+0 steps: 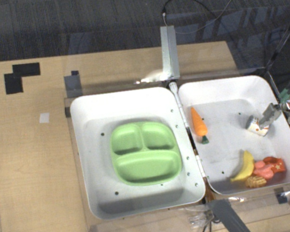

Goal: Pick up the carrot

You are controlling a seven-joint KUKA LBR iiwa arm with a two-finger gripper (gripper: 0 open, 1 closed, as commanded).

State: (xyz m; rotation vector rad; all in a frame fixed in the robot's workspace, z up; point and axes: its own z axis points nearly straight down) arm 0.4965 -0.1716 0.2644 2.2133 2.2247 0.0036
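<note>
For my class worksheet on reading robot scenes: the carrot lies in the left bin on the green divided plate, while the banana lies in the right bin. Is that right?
Not quite. The camera view shows the carrot in the right bin, near its left wall, not on the green divided plate, which sits in the left bin. The banana does lie in the right bin.

Smooth plastic-looking carrot (198, 123) and green tray (144, 152) lie in glossy white bins (90, 148) on matt wood-look bench (29, 173).
</note>
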